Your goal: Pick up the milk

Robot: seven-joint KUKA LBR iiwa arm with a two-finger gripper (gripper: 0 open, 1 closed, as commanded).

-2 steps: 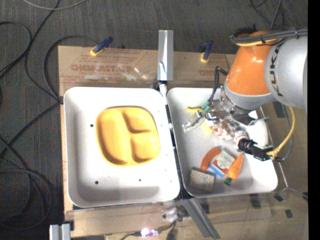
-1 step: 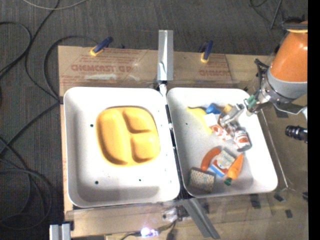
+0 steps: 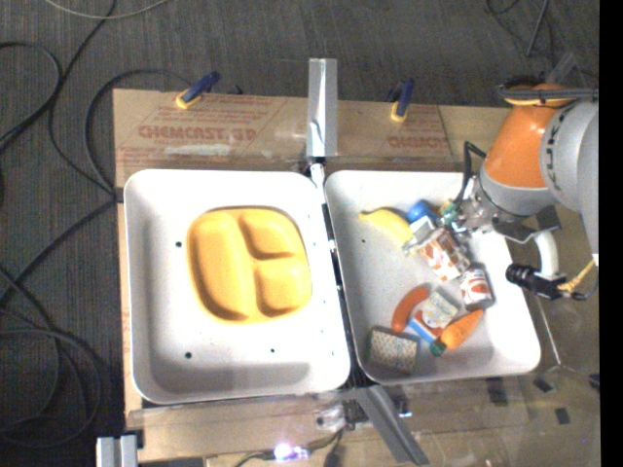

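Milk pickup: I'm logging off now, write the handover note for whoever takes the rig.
Gripper: low over the top of the right bin, at the pile's upper edge; its fingers are too small to read.
Milk: likely the small carton with red print, lying in the right bin just below the gripper; not seen between the fingers.
Around it: banana to its left, a can to its lower right, carrot and a grey sponge lower down.
Left bin: holds the yellow divided tray.
Done: arm is at the pile.
Left: grasp the milk and lift it.
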